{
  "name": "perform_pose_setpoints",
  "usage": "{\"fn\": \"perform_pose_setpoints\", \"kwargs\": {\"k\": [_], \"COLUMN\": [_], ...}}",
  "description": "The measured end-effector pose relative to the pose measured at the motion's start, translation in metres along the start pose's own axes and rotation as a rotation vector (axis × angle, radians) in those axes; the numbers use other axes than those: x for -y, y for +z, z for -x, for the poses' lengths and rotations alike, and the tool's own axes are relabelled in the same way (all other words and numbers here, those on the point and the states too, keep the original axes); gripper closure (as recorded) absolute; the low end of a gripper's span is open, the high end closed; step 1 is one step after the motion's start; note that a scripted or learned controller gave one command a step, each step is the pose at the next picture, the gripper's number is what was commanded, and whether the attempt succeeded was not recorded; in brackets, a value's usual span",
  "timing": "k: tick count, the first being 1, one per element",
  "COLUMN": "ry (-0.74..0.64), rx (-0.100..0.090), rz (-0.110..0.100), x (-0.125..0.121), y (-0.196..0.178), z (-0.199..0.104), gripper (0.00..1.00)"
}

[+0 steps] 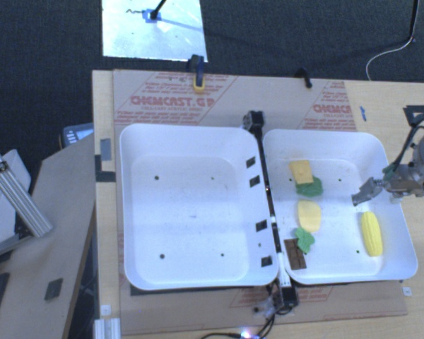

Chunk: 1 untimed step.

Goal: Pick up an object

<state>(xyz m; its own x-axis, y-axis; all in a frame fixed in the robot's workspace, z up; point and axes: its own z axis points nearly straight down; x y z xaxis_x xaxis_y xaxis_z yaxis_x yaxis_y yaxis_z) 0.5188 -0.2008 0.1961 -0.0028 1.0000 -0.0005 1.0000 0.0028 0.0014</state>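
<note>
The desk (219, 94) carries two shallow white bins side by side. The left bin (191, 203) sits toward the desk's left edge, and the right bin (339, 150) toward its right edge, the two touching along a dark hinge-like seam. In the right bin, a yellow block (301, 170) lies near the bin's left wall toward the far side, resting against a green piece (309, 187) just in front of it. Nearer the front, a pale yellow rounded piece (309, 216) sits just behind a second small green piece (304, 240), and a brown block (295, 254) lies at the bin's front left corner. A yellow corn cob (371, 233) lies lengthwise near the bin's right wall toward the front, well apart from the others. The end effector (362, 195) reaches in over the right edge of the right bin, its grey tip above the bin floor just behind the corn cob, with nothing visibly between its fingers; how far it is open cannot be told from this view.
</note>
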Motion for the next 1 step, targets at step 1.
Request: {"fn": "perform_pose_setpoints", "kwargs": {"k": [1], "ry": [-0.003], "rx": [0.001], "rz": [0.004], "x": [-0.0011], "y": [-0.0112], "z": [0.0002], "gripper": [1.00]}}
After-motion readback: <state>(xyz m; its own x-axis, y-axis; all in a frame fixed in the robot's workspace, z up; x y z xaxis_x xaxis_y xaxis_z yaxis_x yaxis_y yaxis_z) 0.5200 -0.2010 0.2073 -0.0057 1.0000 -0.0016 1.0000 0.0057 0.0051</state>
